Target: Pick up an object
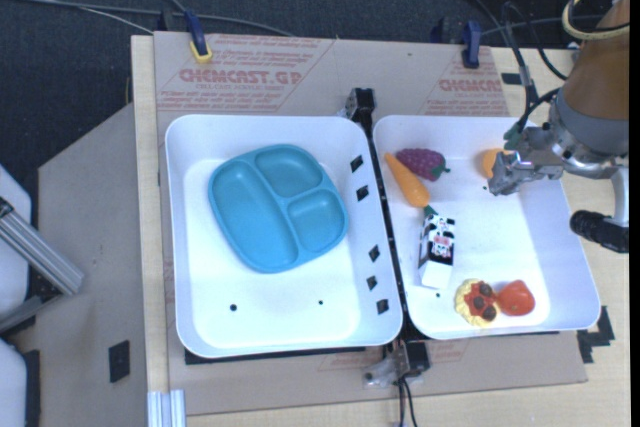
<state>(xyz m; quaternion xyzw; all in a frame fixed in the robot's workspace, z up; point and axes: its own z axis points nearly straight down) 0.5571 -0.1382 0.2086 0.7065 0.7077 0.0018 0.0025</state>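
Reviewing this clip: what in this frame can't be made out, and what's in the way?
- Gripper in the camera view: too small and blurred to judge its state.
- Orange object beside it: mostly hidden by the gripper, identity unclear.
- Milk carton: print too small to read.
- Arm: cut off by the right edge.
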